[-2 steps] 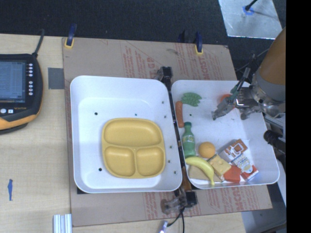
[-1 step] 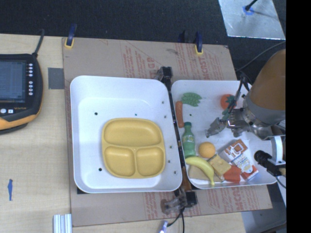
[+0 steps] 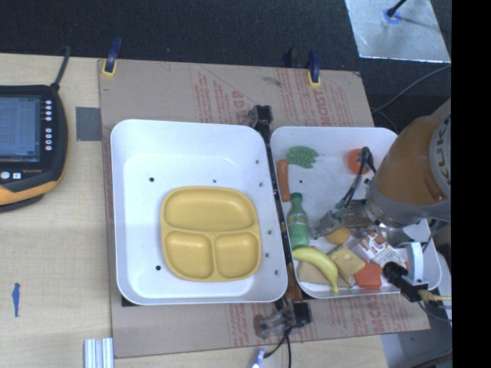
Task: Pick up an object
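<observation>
In the right bin [image 3: 307,288], a yellow banana [image 3: 319,264] lies at the front edge, a green bottle [image 3: 297,219] stands by the left wall, and green leaf [image 3: 302,156] sits near the back edge.

Divided tray [image 3: 210,231] in left bin [image 3: 130,152]; banana [image 3: 319,264] and bottle [image 3: 297,219] in right bin [image 3: 322,138]

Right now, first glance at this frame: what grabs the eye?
The yellow divided tray sits alone in the left bin, big and bright against the white. The right bin is a clutter of toy food: a banana at its near edge, a green bottle by the shared wall, a carrot behind it. The arm with its orange band looms over that bin's right side.
</observation>
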Robot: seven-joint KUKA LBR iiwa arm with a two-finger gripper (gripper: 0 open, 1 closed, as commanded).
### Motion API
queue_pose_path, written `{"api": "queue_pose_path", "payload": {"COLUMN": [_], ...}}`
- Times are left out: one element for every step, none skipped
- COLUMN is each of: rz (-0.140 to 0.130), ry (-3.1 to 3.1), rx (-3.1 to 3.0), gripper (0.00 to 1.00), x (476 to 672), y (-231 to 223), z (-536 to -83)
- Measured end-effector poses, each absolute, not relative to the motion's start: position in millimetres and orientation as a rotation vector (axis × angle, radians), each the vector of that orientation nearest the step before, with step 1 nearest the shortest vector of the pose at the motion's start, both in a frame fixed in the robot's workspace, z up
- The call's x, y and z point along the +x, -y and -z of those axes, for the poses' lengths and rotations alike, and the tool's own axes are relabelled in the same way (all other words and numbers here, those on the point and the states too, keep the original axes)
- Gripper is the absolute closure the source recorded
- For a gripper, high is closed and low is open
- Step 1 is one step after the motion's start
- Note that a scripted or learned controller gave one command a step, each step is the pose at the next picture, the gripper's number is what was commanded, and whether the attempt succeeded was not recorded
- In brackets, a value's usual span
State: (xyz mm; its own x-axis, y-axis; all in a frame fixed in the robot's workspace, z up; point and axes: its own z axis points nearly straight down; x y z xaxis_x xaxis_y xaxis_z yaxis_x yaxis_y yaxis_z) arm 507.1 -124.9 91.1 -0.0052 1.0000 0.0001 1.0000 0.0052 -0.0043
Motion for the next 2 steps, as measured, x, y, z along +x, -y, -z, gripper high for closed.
{"api": "queue_pose_path", "payload": {"rz": [-0.007,0.0], "ry": [2.229,2.226], "rx": [-2.21,-2.215], "gripper": [1.0,1.0], "x": [507.4,536.0], "y": [126.0,70.0], "z": [-101.5,-192.3]}}
